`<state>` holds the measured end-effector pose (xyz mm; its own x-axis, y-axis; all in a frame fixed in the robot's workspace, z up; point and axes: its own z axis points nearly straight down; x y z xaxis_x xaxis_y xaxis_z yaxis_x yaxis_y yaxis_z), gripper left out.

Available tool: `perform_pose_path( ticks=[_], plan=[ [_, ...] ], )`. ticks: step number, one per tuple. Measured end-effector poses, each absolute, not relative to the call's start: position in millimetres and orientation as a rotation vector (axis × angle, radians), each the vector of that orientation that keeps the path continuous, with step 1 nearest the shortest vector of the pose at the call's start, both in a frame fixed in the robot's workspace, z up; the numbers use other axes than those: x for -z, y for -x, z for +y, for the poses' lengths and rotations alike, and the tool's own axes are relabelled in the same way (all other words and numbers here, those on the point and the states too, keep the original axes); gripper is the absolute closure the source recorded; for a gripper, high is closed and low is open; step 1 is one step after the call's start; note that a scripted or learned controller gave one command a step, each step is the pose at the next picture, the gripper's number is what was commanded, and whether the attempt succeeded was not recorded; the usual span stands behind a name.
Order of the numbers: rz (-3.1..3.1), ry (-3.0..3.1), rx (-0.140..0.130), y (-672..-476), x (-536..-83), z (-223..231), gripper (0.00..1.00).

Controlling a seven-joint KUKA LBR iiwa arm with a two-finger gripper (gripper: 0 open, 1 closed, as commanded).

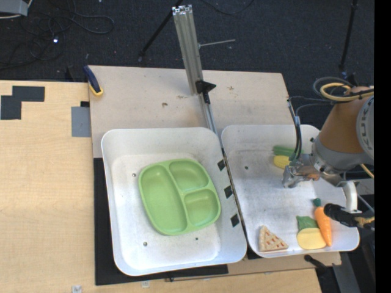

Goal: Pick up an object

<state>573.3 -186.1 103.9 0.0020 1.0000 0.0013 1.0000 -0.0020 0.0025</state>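
A slanted overhead view shows a pale wooden table [153,90] carrying 2 shallow white plastic bins side by side.

The left white bin [122,163] holds 1 light green plastic plate with 3 compartments [179,195], lying flat near its middle.

The right white bin [256,182] holds the small toys on offer for picking. A yellow and green corn-like toy [281,157] lies near the far right side. Along the near edge sit a tan triangular wedge toy [271,239], a yellow and green rounded toy [310,235] and an orange carrot toy [324,224], the last 2 touching.

The grey arm with an orange band [348,133] reaches in from the right. Its metal gripper [294,176] is low over the right bin, just beside the corn-like toy, probably lined up to grasp it. How far the jaws are open cannot be told, and nothing visible sits between them.

The toys are scattered loosely, likely so that a programmed grasp can reach each 1 separately.
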Motion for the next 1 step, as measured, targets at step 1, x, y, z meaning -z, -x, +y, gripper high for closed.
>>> perform_pose_path(
  ticks=[1],
  plan=[
    [2.222, -2.219, -0.001, -566.4, -152.3, -181.2, 1.00]
  ],
)
